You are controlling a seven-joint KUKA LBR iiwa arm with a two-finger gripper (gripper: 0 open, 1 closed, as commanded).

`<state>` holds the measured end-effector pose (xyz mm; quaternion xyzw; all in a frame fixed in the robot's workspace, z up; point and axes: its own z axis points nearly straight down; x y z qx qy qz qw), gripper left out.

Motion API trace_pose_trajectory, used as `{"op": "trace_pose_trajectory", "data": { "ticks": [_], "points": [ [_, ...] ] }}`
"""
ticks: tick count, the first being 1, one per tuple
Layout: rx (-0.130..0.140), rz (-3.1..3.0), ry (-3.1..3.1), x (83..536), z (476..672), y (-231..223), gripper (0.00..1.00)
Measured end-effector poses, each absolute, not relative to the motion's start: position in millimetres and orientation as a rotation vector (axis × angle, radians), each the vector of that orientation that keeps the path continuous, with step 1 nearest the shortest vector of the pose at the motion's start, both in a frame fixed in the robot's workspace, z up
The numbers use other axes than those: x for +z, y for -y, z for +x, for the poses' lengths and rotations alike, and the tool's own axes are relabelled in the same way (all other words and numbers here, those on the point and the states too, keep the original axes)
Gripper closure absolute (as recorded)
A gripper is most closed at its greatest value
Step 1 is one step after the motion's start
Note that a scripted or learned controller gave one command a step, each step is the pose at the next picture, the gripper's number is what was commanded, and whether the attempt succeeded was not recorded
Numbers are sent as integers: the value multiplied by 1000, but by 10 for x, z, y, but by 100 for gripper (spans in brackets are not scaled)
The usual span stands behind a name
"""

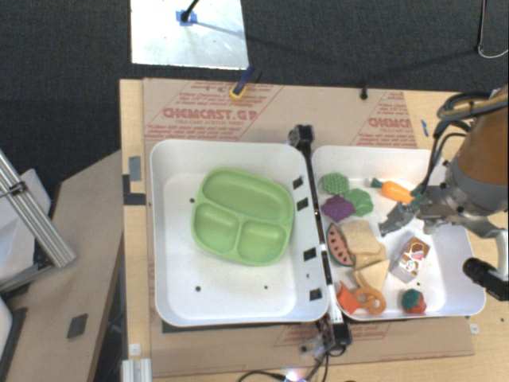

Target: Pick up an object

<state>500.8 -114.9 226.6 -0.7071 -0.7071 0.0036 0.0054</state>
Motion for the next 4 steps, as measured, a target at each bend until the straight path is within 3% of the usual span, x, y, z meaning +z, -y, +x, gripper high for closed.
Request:
{"op": "trace_pose_trajectory", "data": {
  "ticks": [1,3,4],
  "points": [
    [-2,-2218,2226,2331,5038,1148,0],
    [2,-2219,2220,1272,5052,1190,0],
    [-1,-2221,2224,1051,5059,1191,0]
  ]
}}
